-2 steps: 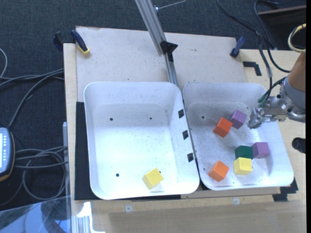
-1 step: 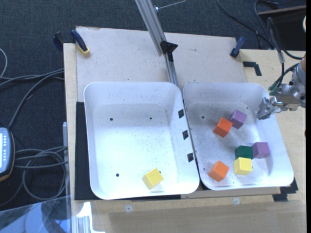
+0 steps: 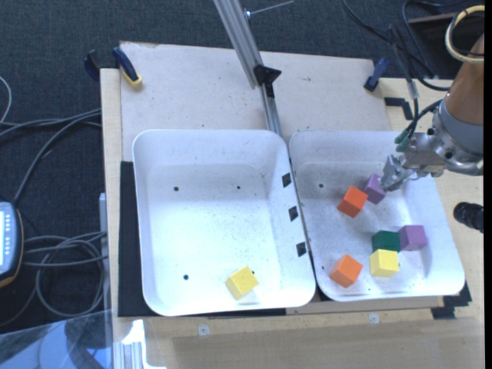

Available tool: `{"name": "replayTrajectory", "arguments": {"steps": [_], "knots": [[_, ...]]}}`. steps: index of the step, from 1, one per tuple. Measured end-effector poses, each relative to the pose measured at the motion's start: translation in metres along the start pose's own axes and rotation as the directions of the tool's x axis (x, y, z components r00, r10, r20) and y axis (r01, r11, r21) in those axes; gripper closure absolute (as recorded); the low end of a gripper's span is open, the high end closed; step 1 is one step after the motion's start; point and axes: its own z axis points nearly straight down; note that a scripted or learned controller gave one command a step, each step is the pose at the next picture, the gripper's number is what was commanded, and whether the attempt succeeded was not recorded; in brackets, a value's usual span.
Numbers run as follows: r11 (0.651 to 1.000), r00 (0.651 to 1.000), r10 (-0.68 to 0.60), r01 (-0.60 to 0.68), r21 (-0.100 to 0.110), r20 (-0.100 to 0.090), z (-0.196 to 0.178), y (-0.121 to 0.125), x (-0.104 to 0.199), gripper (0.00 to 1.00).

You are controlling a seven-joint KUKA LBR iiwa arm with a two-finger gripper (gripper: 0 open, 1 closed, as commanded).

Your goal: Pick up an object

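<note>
The right bin [image 3: 323, 156] holds several small blocks. A small purple block [image 3: 374, 188] lies right at the tip of my gripper [image 3: 390, 177], which reaches down from the right over the bin's upper right part. An orange block [image 3: 354, 201] touches that purple block on its lower left. Further toward the front sit a green block [image 3: 386, 241], a second purple block [image 3: 413, 237], a yellow block [image 3: 384, 263] and another orange block [image 3: 347, 270]. Whether the small purple block is held or just touched is not clear from this angle.
The left bin [image 3: 154, 167] holds one yellow block [image 3: 242, 281] near its front rim. A metal pole [image 3: 244, 37] slants down to the divide between the bins. Blue clamps [image 3: 127, 66] grip the bench's back corners. Cables lie on the floor at left.
</note>
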Motion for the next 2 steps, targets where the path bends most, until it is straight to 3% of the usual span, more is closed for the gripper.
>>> {"name": "replayTrajectory", "arguments": {"steps": [2], "knots": [[1.0, 1.0, -0.001, 0.001, 0.001, -0.001, 0.012, -0.005, 0.11, 1.0]]}}
